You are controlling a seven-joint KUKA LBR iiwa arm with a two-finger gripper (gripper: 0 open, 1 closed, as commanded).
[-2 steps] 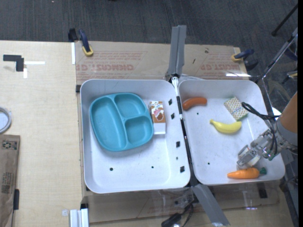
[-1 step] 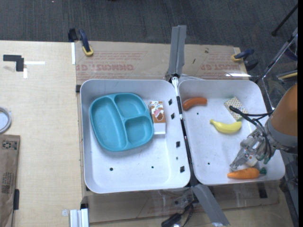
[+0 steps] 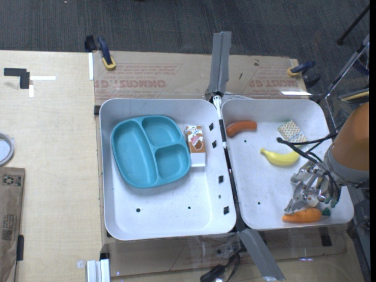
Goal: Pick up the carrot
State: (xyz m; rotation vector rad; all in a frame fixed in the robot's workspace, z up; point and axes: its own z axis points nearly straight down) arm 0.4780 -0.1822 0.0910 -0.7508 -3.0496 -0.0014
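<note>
Hovering gripper (image 3: 301, 200) above one carrot (image 3: 302, 216)

Silvery metal gripper (image 3: 305, 195) (small green spot), black cables, orange band (image 3: 355, 140) above wrist

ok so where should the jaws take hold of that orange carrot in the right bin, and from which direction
Probably at mid-length of the orange carrot, coming straight down with the jaws across its narrow width. It lies flat, long axis roughly left to right, close to the near wall of the right white bin, so a side approach looks cramped. The gripper is already just above it.
</note>
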